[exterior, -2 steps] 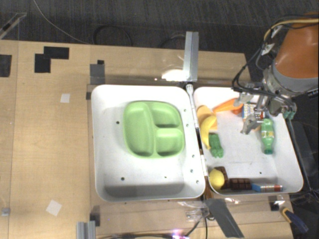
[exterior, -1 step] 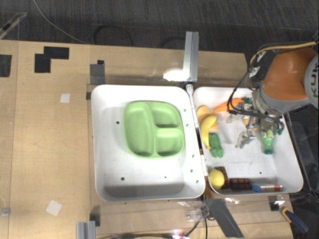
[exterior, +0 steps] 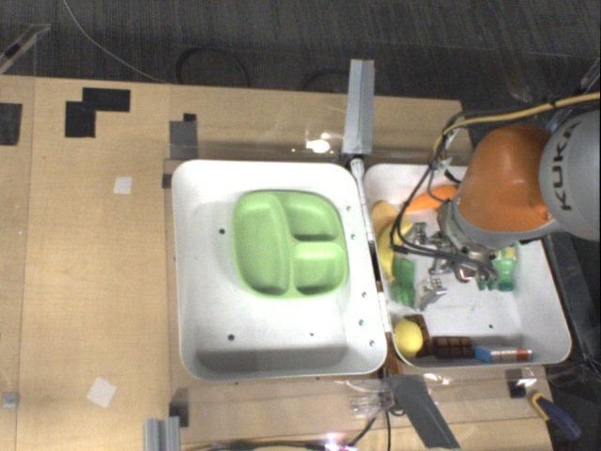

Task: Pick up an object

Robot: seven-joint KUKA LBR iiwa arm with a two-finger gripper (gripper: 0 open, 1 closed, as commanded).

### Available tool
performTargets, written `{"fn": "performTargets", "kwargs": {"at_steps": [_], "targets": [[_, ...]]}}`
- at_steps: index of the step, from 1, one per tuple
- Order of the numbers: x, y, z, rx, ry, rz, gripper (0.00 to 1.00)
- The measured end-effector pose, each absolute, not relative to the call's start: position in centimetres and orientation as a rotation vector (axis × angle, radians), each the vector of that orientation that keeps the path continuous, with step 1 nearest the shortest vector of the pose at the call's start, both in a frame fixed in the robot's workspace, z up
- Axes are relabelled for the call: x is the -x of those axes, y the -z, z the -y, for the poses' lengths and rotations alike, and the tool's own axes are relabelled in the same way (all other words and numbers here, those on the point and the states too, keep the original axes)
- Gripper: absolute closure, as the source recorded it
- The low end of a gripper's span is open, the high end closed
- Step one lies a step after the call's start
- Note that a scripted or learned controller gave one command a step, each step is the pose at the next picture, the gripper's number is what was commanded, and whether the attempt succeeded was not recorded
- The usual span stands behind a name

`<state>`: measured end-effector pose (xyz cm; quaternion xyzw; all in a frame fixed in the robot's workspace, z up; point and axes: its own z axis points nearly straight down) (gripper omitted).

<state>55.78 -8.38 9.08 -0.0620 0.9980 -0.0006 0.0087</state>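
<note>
On the wooden bench (exterior: 84, 280), the left white bin (exterior: 202, 346) holds a light green divided tray (exterior: 286, 242), lying flat near the bin's middle, its three compartments facing up. Past the grey divider bar (exterior: 359, 111) at the far edge between the bins, the right white bin (exterior: 540, 332) carries a clutter of small objects: a yellow banana-like piece (exterior: 383, 219) against its left wall, a green object (exterior: 403, 280) just below that, a yellow ball (exterior: 408, 336) in the near left corner, and a brown bar (exterior: 449, 348) with a blue and red marker (exterior: 498, 353) along the near wall. An orange item (exterior: 434, 197) peeks out by the far wall. The gripper (exterior: 441, 275) hangs over the bin's middle, below the arm's orange band (exterior: 502, 181); whether it is open or closed on anything, I cannot tell. Another green object (exterior: 505, 271) sits just to its right.
</note>
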Motion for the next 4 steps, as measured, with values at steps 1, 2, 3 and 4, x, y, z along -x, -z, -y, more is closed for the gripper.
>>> {"fn": "performTargets", "kwargs": {"at_steps": [1, 2, 3, 4], "targets": [[-51.6, -9.2, 9.5, 0.074, 0.004, -3.116, 0.00], [-52.2, -10.6, 9.4, 0.086, 0.008, -3.099, 1.00], [-56.5, -16.6, 13.2, 0.361, 0.004, -3.109, 1.00], [-56.5, -16.5, 13.1, 0.362, 0.002, -3.111, 0.00]]}}
